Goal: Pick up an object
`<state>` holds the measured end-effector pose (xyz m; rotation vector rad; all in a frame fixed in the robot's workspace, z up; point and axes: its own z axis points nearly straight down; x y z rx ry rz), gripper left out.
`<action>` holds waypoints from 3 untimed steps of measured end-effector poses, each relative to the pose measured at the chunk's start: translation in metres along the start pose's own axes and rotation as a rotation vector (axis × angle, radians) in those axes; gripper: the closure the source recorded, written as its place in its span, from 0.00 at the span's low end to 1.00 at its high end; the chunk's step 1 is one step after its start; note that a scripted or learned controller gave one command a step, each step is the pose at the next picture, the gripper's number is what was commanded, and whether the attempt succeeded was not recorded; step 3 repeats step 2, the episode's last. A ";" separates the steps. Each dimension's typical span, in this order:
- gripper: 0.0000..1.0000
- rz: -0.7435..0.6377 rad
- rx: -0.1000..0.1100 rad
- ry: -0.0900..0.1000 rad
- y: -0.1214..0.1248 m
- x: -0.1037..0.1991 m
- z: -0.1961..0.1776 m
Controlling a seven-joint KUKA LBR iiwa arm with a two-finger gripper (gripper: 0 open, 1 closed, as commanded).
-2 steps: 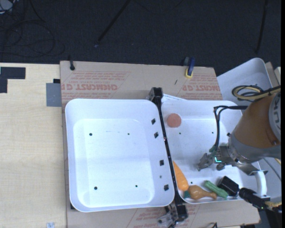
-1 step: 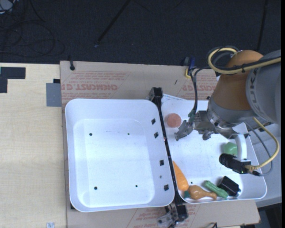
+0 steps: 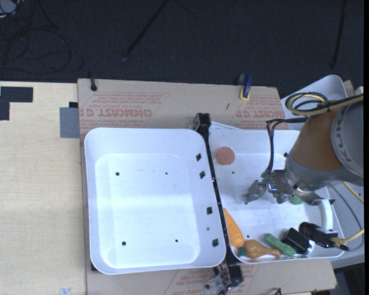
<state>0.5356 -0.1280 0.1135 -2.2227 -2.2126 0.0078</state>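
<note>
My gripper hangs low over the middle of the right bin, reaching in from the right, and I see nothing in it. A round pinkish-brown piece lies up-left of it, near the bin's far left corner. Along the near wall lie an orange carrot, a tan-orange piece and a green piece, all well below the gripper. The arm's orange band rises to the right.
The left bin sits beside the right one, with a black divider between them. Both rest on brown cardboard on the wooden bench. A blue clip stands at the cardboard's far edge.
</note>
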 end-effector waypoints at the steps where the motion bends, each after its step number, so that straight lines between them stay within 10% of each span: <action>1: 0.00 -0.011 -0.015 0.000 0.090 0.038 -0.041; 2: 1.00 -0.009 -0.002 -0.001 0.085 0.036 -0.048; 3: 1.00 -0.009 -0.002 -0.001 0.085 0.036 -0.048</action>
